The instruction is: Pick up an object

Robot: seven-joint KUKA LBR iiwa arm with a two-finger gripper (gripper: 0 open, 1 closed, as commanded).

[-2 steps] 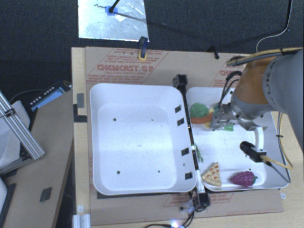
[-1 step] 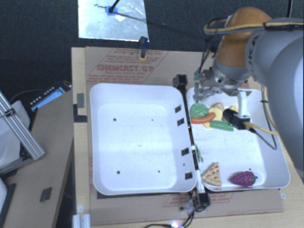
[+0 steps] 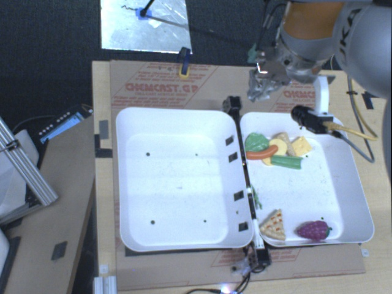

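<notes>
While the gripper [image 3: 264, 89] is hovering beyond the right bin's [image 3: 349, 182] far edge | toy carrot [image 3: 262, 154] is lying crosswise, nearer the camera | finger state: I cannot tell.

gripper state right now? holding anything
Gripper: above the far edge of the right bin, nothing visible between its fingers; open or shut cannot be told.
</notes>
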